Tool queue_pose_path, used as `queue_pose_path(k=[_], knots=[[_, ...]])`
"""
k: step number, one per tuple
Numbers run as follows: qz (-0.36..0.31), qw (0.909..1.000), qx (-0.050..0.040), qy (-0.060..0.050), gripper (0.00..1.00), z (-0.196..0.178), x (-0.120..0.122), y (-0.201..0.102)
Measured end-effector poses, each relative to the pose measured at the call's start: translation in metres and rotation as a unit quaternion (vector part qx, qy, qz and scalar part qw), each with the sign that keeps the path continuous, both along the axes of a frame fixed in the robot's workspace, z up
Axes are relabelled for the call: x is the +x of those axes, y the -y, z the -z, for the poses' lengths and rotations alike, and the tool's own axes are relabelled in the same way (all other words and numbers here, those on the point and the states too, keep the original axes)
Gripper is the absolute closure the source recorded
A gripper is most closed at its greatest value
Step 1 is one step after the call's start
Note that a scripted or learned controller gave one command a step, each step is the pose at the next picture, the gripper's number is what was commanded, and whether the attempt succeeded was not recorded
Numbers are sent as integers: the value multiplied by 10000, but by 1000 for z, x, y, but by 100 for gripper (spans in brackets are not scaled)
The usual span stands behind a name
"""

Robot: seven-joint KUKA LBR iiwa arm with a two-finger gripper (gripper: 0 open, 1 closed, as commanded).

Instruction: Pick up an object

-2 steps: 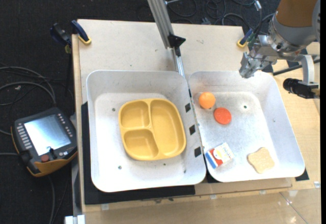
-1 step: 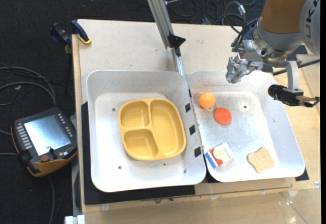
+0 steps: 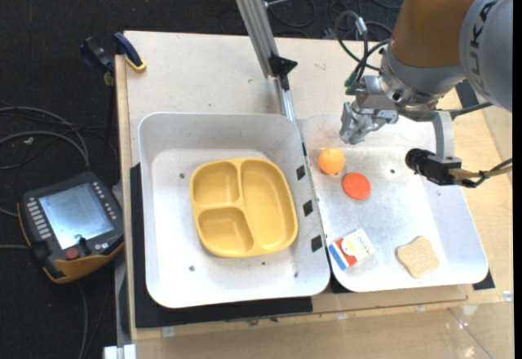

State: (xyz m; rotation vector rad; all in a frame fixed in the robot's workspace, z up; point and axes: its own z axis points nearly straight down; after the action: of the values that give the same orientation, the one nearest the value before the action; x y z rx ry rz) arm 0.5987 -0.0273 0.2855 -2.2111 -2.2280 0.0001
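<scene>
One orange ball (image 3: 330,161) lies just below the jaws (image 3: 353,135), apart.

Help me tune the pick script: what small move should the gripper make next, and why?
Probably shift toward the orange ball and descend. The gripper hangs above the right bin near its far edge; the ball lies closest, with the red disc just beyond it.
</scene>
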Motion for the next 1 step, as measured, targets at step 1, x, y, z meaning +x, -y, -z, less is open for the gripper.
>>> queue_pose_path(k=[1], knots=[[-4, 10000, 1, -2, 100, 1, -20, -53]])
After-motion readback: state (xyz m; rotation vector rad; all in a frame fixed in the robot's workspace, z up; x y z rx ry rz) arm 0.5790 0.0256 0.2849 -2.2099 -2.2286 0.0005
